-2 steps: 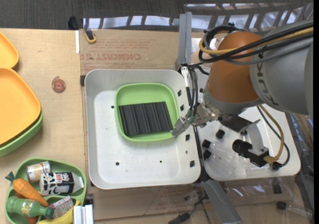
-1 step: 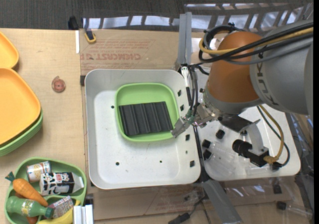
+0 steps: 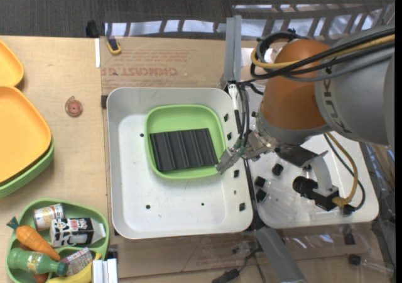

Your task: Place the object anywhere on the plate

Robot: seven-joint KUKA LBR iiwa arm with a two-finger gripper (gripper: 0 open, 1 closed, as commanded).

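Note:
A green square plate (image 3: 217, 121) sits in the left white bin (image 3: 125, 181), toward its back. A dark grey ribbed rectangular slab (image 3: 182, 149) lies flat on the plate and covers most of its floor. My gripper (image 3: 227, 160) hangs at the plate's right front corner, just off the slab's right end, at the rim. I see nothing held in it. The grey and orange arm above it covers much of the right bin (image 3: 364, 209).
Stacked yellow and green plates (image 3: 22, 137) lie at the far left of the bench. A green bowl (image 3: 56, 244) of toy food stands at the front left. A small pink disc (image 3: 74, 107) rests on the wood. Cardboard lies behind the bins.

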